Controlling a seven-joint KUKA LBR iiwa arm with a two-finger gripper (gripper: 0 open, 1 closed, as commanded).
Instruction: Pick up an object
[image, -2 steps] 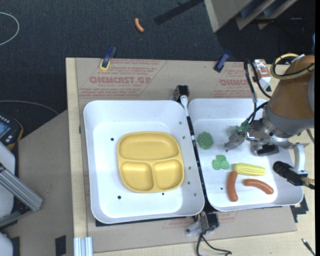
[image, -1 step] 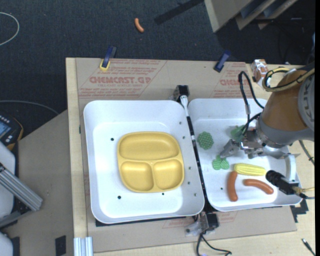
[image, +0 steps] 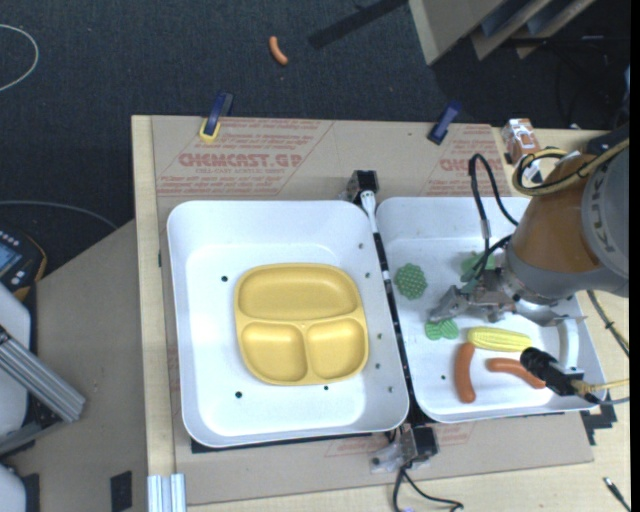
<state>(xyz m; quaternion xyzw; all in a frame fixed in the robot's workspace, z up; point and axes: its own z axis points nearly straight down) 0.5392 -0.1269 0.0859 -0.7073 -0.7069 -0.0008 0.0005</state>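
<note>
1. Two shallow white bins sit side by side on a brown cardboard-covered bench; the left bin (image: 200, 300) holds a smooth yellow plastic plate (image: 300, 322) with three rounded compartments.
2. Inside the right bin (image: 430, 395), near its left wall, lies a bumpy round green piece (image: 410, 280).
3. Just below it rests a smaller green lump (image: 441, 328), touching the metal gripper (image: 452, 305); whether its jaws are clenched or released cannot be told.
4. Further right lie a ridged yellow corn cob (image: 498, 340), an upright glossy orange sausage (image: 464, 372) and a second sausage (image: 513, 369).
5. Rightmost, the arm's (image: 560, 235) orange band rises above the wrist.
</note>
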